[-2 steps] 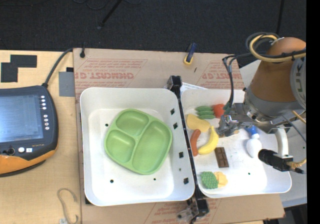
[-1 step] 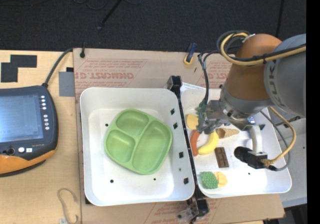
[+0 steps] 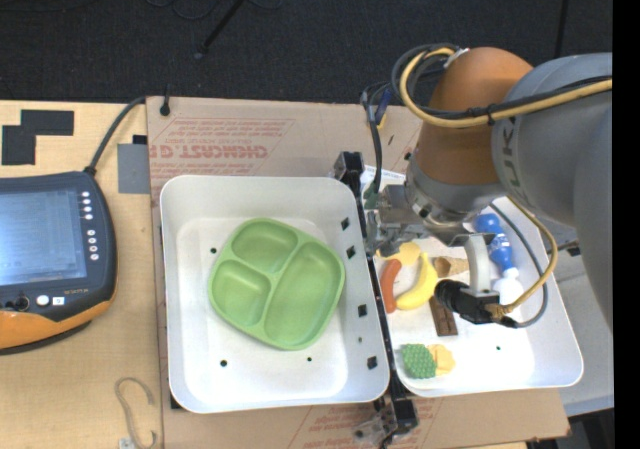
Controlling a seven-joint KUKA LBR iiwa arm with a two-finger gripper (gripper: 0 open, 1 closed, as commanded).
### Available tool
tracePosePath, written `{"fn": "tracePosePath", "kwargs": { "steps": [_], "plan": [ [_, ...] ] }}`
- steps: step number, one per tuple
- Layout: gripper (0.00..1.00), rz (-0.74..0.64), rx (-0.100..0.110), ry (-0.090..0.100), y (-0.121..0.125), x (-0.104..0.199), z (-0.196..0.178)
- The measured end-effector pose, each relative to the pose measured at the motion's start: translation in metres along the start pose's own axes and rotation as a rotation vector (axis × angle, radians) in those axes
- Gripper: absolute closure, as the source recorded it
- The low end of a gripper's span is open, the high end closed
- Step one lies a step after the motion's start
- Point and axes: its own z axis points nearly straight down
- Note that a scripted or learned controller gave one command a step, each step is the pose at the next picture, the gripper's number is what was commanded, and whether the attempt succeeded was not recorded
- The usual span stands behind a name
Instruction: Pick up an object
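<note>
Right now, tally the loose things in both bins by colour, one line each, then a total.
Green: 2, the divided plate in the left bin and the bumpy toy in the right bin
Yellow: 1, the banana
Orange-red: 1, the carrot-like piece
Blue: 1, the bottle
Brown: 1, the bar
Total: 6, counting what I can make out; the arm hides part of the right bin.

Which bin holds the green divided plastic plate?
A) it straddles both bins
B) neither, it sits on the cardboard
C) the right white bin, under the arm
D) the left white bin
D: the green divided plastic plate lies flat inside the left white bin, while the yellow banana and other small toys sit in the right white bin, where the grey arm with the orange band reaches down.
</note>
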Motion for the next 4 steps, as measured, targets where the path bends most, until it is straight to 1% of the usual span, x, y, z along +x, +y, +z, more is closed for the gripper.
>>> {"fn": "tracePosePath", "kwargs": {
  "steps": [1, 2, 3, 4],
  "plan": [
    [1.00, 0.001, 0.001, -0.001, 0.011, 0.044, 0.009],
    [1.00, 0.001, 0.000, -0.001, 0.023, 0.081, -0.007],
    [1.00, 0.005, 0.003, -0.003, 0.031, 0.070, 0.005],
    [1.00, 0.003, 0.003, -0.002, 0.023, 0.082, 0.006]
  ]
}}
